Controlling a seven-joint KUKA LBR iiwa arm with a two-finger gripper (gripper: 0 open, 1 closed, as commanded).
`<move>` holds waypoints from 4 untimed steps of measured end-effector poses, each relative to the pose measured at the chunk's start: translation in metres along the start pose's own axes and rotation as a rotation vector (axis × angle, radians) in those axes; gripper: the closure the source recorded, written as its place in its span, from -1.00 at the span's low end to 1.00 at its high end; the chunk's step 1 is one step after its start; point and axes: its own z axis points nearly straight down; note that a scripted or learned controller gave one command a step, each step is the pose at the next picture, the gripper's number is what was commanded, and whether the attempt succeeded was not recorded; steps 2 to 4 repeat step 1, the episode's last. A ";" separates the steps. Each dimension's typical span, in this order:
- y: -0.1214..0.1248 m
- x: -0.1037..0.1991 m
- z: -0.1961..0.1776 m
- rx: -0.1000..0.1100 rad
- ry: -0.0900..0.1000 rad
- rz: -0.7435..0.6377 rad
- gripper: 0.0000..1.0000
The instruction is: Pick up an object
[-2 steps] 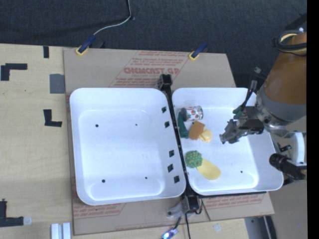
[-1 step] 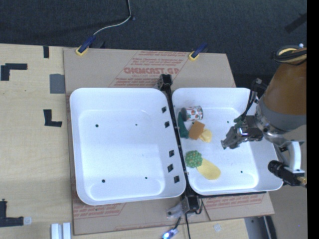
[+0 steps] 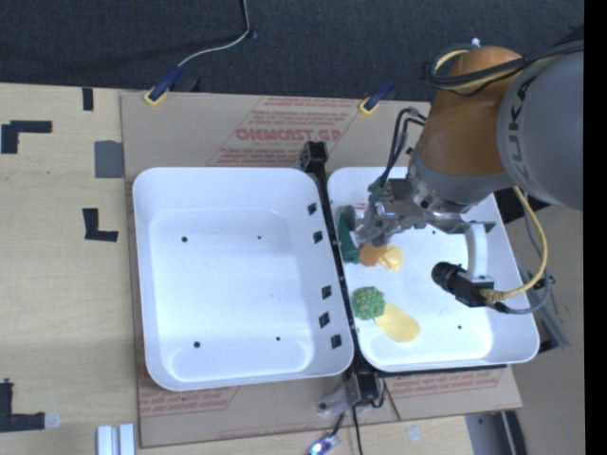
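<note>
Two shallow white bins sat side by side on a cardboard sheet [image 3: 275, 136] laid over the bench. The left bin [image 3: 171, 197] was the larger in view. The right bin [image 3: 512, 349] held every loose object. The grey arm [image 3: 555, 121], with its orange band [image 3: 469, 112], reached in from the right and hung over the far part of the right bin. Its gripper [image 3: 384, 218] pointed toward the divider between the bins; whether it was released or clenched could not be told from this view. A teal object [image 3: 347, 237] lay against the left wall of the right bin, just beside the gripper. An orange object [image 3: 381, 256] lay just below the gripper, nearer the camera. A pale yellow object [image 3: 399, 325] lay toward the near edge of the bin. A green broccoli-like object [image 3: 368, 301] touched its left end.
</note>
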 end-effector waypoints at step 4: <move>-0.016 0.008 0.012 0.005 -0.003 0.010 1.00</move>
